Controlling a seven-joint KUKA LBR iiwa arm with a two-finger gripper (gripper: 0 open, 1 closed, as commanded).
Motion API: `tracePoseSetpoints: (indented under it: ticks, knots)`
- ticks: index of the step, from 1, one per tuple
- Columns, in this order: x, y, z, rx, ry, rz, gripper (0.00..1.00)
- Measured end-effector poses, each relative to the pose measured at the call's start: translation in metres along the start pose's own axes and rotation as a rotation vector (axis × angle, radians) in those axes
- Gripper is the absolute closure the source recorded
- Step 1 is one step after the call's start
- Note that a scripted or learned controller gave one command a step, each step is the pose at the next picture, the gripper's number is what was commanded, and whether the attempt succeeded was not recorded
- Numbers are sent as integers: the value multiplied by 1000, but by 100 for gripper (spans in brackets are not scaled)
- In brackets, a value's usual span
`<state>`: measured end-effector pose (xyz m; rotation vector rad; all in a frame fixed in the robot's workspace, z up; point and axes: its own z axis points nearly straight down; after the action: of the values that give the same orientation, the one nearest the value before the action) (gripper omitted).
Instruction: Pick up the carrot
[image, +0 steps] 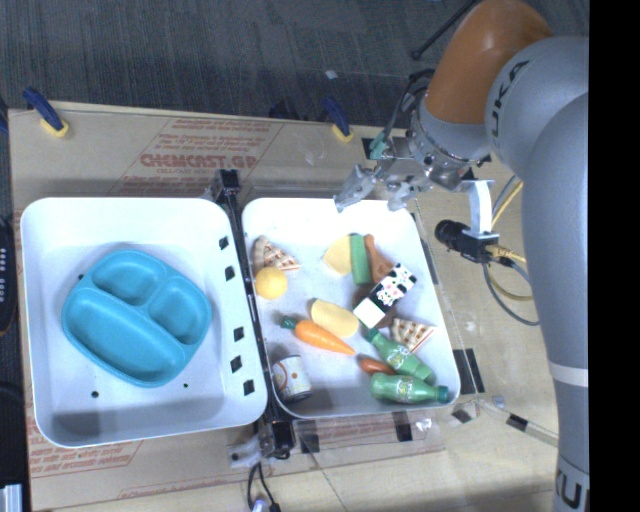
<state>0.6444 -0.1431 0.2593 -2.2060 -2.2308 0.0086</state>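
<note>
Carrot (322, 335) lies untouched in the right bin (300, 212), just near of a yellow piece (335, 318), as the gripper (378, 190) hovers over the far rim, jaws apart and empty; descent toward it likely comes next.

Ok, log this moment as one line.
task: pick up carrot | carrot: lying in right bin, not held | claw: above bin's far rim, apart from carrot | left bin: blue tray

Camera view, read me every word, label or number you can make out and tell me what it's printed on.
"CHEMCAST GP", red print on the brown sheet behind the bins; its smaller lines are too blurred.
"KUKA", partly visible on the grey arm.
Labels on the green bottle and small can: too small to read.
</note>
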Motion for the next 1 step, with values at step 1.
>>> tracePoseSetpoints:
  ticks: [1]
  knots:
    - [54, -75, 158, 14, 2, 18, 0]
